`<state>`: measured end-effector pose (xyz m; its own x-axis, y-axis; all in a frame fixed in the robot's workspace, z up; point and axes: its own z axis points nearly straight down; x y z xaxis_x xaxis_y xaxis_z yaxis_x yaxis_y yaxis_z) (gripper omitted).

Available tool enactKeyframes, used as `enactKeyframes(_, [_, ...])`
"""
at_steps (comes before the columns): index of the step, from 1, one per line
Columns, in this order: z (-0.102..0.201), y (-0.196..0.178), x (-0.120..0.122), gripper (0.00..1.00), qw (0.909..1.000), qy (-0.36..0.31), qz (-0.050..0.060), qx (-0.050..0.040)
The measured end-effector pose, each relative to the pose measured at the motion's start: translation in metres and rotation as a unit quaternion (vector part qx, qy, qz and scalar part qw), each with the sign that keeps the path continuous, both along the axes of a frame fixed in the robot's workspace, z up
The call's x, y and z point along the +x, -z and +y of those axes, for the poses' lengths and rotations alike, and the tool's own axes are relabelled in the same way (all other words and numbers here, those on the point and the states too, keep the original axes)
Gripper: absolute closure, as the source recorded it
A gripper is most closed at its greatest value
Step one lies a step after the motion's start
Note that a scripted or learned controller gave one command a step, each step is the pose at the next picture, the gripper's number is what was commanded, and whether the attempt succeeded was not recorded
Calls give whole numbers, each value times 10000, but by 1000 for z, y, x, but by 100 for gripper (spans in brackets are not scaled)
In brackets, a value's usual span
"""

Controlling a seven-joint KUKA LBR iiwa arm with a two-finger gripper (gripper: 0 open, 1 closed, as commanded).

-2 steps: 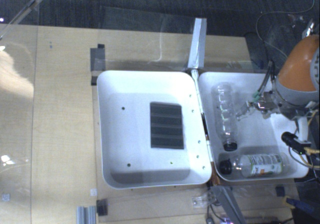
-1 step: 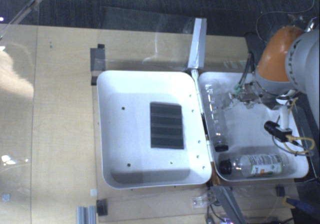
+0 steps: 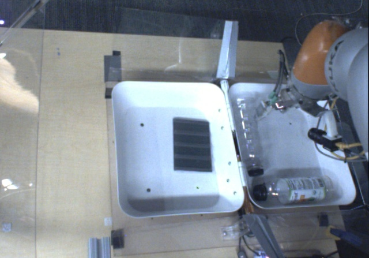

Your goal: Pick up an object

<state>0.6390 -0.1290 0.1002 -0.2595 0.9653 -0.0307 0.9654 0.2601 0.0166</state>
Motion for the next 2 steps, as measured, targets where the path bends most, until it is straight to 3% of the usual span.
enactKeyframes(1, [-5,9,-80,0,9977,675,10,45])
enactKeyframes(2, [0,8,-54,0,9987,517,10,18])
